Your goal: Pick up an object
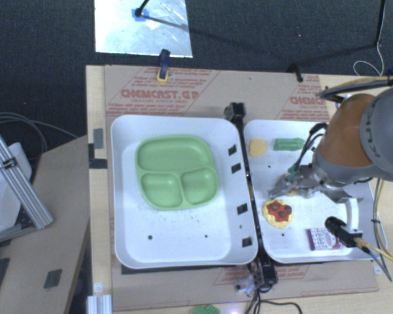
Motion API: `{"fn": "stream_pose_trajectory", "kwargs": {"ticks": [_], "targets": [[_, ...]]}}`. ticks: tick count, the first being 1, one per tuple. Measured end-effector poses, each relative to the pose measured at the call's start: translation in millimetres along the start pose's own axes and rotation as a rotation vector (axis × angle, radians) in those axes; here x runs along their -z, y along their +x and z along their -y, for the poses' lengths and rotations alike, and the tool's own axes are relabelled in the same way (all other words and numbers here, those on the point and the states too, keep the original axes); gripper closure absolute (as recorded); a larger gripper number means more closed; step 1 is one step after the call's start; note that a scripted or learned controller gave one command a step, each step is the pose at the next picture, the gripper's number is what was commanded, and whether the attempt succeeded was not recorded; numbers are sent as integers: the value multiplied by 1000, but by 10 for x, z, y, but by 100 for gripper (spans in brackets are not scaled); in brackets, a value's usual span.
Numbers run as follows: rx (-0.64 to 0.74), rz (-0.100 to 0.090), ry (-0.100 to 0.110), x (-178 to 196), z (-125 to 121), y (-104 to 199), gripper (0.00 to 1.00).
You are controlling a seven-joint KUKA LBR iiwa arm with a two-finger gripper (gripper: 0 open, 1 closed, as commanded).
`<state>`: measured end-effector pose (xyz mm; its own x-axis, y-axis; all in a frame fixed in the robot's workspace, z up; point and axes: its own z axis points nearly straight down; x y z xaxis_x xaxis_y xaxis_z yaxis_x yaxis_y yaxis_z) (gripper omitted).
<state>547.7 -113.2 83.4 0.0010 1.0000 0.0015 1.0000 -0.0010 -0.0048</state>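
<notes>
I am at the reaching step: my pincer (pixel 281 187) is down low in the right bin (pixel 295 252), just above the pizza toy (pixel 278 212), and nothing is lifted yet. Whether the pincer is open or closed I cannot tell; the wrist hides most of it and what shows is a dark blur. I see nothing held in it.

The nearest thing to take is the pizza toy, a small yellow round with red and dark spots, lying flat on the bin floor just below the pincer. I judge the next move to be a short shift toward it, then a straight drop so the pincer comes down on either side of the round before closing. It lies flat and low, so the grip must go nearly to the floor, and a slip off its edge seems likely.

Count in the right bin: one pizza toy; one yellow disc (pixel 258 148) near the top left corner; one green block (pixel 289 144) just beside that disc; one small red-and-white box (pixel 321 239) near the bottom right corner. That makes four loose things.

In the left bin (pixel 128 241): one green tray (pixel 177 172) with three compartments, lying flat.

Two white bins in all, side by side on the bench (pixel 183 90).
</notes>
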Motion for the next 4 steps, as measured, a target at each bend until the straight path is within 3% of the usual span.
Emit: {"fn": "stream_pose_trajectory", "kwargs": {"ticks": [1, 2, 3, 4], "targets": [[1, 0, -3, 5, 413, 321, 0], [2, 1, -10, 120, 380, 309, 100], [1, 0, -9, 117, 381, 309, 0], [6, 4, -12, 13, -295, 43, 0]]}}
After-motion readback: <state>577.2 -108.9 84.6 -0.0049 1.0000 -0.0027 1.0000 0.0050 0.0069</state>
